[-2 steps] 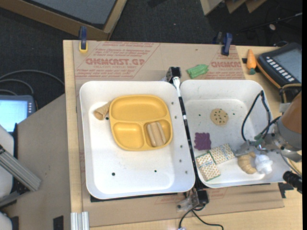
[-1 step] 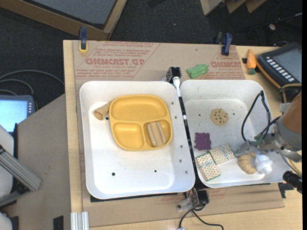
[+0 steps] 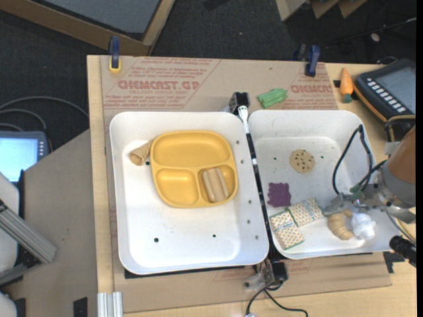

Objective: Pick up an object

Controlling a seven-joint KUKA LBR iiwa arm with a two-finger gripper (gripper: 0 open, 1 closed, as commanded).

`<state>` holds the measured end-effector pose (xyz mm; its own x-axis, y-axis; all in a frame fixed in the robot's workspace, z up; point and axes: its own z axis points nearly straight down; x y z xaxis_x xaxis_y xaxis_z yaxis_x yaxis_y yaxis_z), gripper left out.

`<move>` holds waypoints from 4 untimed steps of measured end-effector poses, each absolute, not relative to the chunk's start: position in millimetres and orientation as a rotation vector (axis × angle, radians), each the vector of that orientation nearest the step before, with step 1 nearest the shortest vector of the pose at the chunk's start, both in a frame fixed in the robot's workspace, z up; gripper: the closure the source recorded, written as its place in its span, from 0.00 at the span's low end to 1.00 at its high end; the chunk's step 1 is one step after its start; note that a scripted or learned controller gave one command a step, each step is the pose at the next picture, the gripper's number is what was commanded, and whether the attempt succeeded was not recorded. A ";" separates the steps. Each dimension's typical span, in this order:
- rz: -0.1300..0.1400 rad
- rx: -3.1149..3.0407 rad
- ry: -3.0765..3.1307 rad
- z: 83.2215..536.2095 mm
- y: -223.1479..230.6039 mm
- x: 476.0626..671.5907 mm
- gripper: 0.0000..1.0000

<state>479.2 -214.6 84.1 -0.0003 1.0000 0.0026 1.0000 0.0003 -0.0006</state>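
The right bin [image 3: 310, 127] holds a round cookie [image 3: 302, 160], a purple piece [image 3: 279, 193], two cracker packets [image 3: 294, 220], a tan pastry-like lump [image 3: 340, 227] and a white crumpled object [image 3: 363, 226]. My gripper [image 3: 345, 207] reaches in from the right edge. It hangs low over the bin's front right corner, just above the tan lump and the white object. A black cable [image 3: 344, 157] loops from it across the bin.
The left bin [image 3: 132, 236] carries a yellow divided tray [image 3: 192, 167] with a bread roll [image 3: 213, 183] in one compartment and a tan piece [image 3: 139, 154] beside it. A green object [image 3: 272, 98] and an orange one [image 3: 346, 82] lie on the bench behind the bins.
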 end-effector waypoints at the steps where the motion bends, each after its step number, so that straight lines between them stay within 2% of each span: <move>1: -0.001 -2.221 -2.220 84.3 -213.5 479.1 0.00; 2: -0.007 -2.211 -2.220 84.5 -219.4 479.8 0.00; 4: -0.002 -2.219 -2.221 84.3 -214.6 479.2 0.00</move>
